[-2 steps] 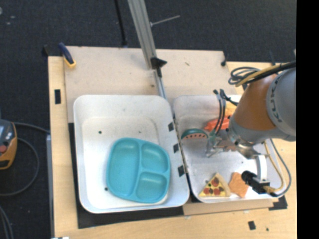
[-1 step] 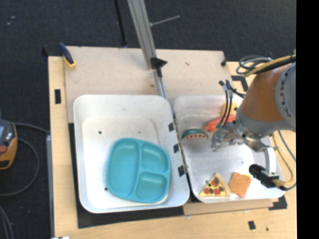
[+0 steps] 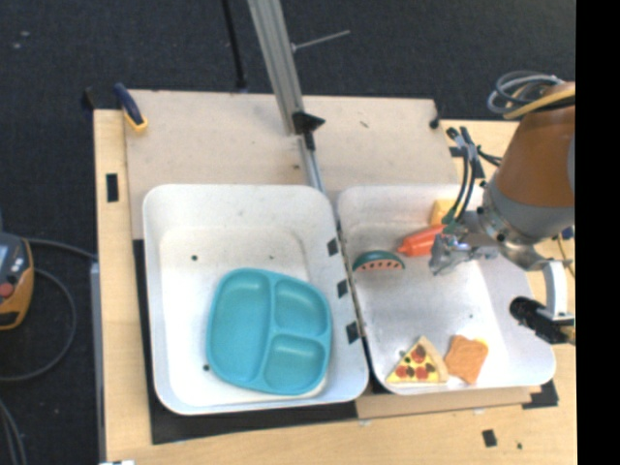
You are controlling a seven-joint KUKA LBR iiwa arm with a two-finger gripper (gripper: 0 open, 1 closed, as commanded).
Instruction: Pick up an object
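Note:
The right bin [image 3: 504,303] holds several toy foods. An orange carrot-like piece [image 3: 417,244] lies near its far side, with a yellow piece [image 3: 442,211] just behind it. A watermelon slice [image 3: 378,262] sits by the bin's left wall. A pizza slice [image 3: 418,364] and an orange toast-like piece [image 3: 467,357] lie at the near edge. My gripper [image 3: 448,254] hangs low over the bin, right beside the carrot's right end. No object shows between its tips.
The left bin [image 3: 174,221] holds a teal divided plate [image 3: 269,329]. A metal post [image 3: 281,56] rises from the bench behind the bins. The divider between the bins [image 3: 344,269] runs close to the watermelon slice.

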